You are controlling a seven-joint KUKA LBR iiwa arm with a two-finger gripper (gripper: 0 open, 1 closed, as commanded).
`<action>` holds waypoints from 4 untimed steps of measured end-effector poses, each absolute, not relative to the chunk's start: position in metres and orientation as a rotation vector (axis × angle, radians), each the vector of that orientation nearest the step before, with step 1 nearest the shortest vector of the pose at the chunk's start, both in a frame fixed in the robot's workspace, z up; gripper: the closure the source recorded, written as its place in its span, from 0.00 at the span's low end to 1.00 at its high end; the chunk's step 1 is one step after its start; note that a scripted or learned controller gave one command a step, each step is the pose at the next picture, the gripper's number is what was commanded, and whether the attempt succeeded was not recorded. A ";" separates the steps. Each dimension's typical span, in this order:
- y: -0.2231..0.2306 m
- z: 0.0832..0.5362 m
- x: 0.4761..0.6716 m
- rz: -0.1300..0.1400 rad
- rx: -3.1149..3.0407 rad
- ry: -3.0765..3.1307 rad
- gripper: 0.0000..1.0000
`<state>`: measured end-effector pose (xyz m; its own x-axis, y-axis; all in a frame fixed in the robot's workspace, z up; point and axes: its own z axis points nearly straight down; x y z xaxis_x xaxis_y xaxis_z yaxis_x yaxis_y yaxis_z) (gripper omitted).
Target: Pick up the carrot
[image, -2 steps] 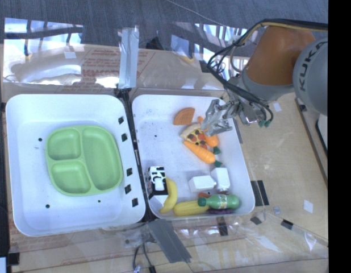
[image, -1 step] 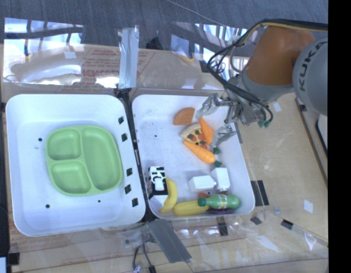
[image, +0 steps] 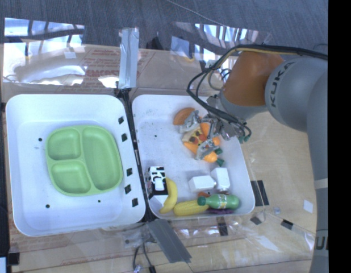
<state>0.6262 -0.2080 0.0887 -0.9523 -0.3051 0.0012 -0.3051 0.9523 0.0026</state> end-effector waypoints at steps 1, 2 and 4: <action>-0.204 0.096 0.627 -0.014 0.491 -3.100 1.00; -0.168 0.205 0.659 0.000 -0.254 -3.134 1.00; -0.163 0.146 0.558 -0.003 0.183 -3.134 1.00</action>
